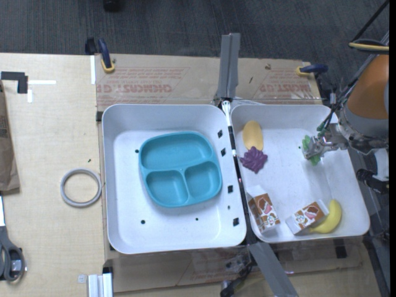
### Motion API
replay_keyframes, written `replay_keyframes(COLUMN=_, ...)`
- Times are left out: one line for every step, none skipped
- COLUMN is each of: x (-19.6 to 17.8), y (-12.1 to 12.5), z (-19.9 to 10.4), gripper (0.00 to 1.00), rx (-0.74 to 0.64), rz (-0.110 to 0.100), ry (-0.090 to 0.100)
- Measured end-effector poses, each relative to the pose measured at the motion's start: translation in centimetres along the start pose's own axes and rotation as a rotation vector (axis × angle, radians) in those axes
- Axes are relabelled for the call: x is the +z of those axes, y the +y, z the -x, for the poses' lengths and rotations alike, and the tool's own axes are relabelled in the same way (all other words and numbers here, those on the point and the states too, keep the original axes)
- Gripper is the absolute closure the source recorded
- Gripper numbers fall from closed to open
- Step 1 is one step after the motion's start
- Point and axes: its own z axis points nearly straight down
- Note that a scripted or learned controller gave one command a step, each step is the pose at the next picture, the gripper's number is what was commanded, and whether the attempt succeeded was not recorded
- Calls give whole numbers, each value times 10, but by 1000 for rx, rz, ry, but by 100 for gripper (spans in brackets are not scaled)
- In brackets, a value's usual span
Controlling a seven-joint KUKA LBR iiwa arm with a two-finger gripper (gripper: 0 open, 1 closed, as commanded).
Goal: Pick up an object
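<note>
My gripper (314,147) hangs over the right bin (291,184), near its upper right side. A small green object (309,146) sits between its fingers, and the gripper is shut on it. Elsewhere in that bin lie a yellow lemon-shaped piece (252,134), a purple grape bunch (254,159), two small cartons (264,211) (307,216) and a banana (331,218) in the near right corner.
The left bin (124,215) holds a blue divided plate (180,168). A grey tape ring (81,187) and scissors (8,260) lie on the bench to the left. A metal post (229,67) stands behind the seam between the bins.
</note>
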Motion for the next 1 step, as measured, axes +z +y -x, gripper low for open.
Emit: replay_keyframes(x=-107, y=17, z=-73, gripper=100, rx=-82, rz=0, ry=-1)
